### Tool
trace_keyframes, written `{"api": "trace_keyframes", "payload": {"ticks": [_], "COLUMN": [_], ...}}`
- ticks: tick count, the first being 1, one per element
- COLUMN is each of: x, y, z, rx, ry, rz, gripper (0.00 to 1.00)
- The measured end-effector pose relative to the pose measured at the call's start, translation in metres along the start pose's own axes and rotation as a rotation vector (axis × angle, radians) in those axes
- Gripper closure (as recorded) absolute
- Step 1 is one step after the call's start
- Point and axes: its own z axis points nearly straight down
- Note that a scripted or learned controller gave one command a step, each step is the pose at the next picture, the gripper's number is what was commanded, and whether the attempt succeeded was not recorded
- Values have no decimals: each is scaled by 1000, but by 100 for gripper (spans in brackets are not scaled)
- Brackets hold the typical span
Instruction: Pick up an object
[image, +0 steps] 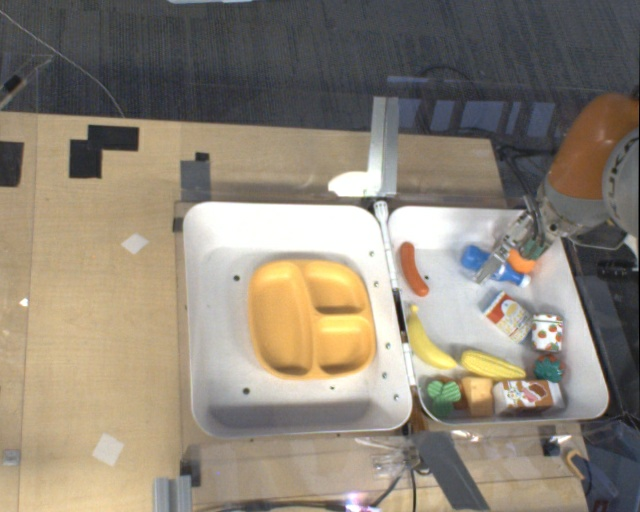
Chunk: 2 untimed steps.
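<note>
You find no lettering, number or brand that reads clearly anywhere. The small white-and-red printed carton (509, 318), at about four o'clock in the right white bin (590, 330), carries printing too small to read. The same goes for the red-and-white juice-style box (525, 397) at five o'clock.
</note>
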Motion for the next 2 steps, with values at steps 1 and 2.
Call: {"api": "trace_keyframes", "payload": {"ticks": [1, 2], "x": [73, 90], "y": [44, 19], "z": [-59, -109], "rx": [-9, -7], "ry": [-13, -13], "rz": [211, 238], "gripper": [0, 0]}}
